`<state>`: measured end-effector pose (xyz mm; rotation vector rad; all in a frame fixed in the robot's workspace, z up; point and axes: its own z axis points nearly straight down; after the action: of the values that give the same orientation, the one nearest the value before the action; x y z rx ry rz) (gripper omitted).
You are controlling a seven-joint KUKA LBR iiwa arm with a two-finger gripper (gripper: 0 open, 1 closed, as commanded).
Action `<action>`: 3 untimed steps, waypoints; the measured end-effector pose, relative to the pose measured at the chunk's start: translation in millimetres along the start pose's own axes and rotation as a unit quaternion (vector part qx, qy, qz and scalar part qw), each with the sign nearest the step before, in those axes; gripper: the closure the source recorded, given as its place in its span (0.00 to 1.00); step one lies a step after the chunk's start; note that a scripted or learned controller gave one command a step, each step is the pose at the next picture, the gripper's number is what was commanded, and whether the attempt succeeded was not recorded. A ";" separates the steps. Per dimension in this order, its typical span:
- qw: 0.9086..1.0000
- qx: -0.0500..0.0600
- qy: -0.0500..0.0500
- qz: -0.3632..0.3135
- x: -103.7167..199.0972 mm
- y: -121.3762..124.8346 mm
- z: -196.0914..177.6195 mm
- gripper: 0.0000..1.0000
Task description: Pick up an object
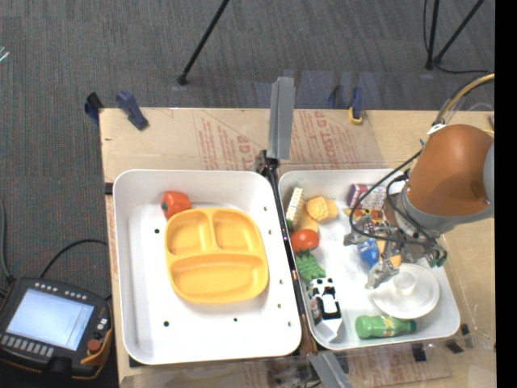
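My gripper point(386, 267) hangs low over the right bin point(449, 323), under the orange wrist band point(448, 168). It sits just right of a small blue object point(368, 251) and at the upper left edge of a white dish point(408, 292). Around it lie a purple packet point(359, 194), a corn piece point(321, 208), a red tomato point(305, 239), a green leafy toy point(309, 266), a black-and-white toy point(325, 296) and a green bottle point(384, 326). I see nothing held in the gripper.
The left bin point(137, 322) holds a yellow divided plate point(216, 255) and a red pepper point(174, 203) at its upper left. A pale block point(294, 207) leans on the wall between the bins. A grey upright post point(281, 126) stands behind the bins.
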<state>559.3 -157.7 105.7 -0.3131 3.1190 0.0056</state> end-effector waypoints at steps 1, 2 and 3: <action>1.000 0.001 0.003 -0.016 -7.5 -11.0 19.4 0.00; 1.000 0.002 -0.001 -0.016 -9.8 -10.2 8.4 1.00; 1.000 0.002 0.000 -0.016 -9.5 -10.1 9.1 0.00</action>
<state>570.6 -165.6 96.7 -0.3628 3.1127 0.0008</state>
